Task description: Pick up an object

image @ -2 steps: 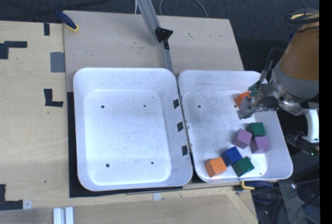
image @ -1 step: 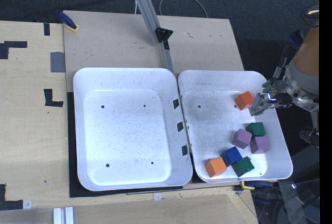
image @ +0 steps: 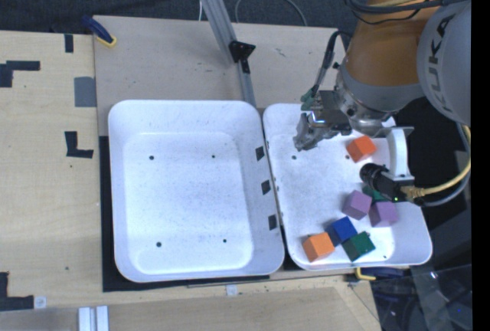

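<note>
My gripper [image: 306,135] hangs over the upper left part of the right bin [image: 306,184], with nothing visible between its fingers. An orange block [image: 360,147] lies just to its right. Lower in the same bin sit two purple blocks [image: 356,204] [image: 383,213], a blue block [image: 342,230], a green block [image: 358,246] and another orange block [image: 318,246].
The left bin [image: 187,191] sits beside the right one. A slanted metal bar [image: 218,11] with a black clamp [image: 242,51] crosses the bench behind the bins. The arm's orange-banded wrist [image: 390,23] and cables loom over the right bin's far corner.
</note>
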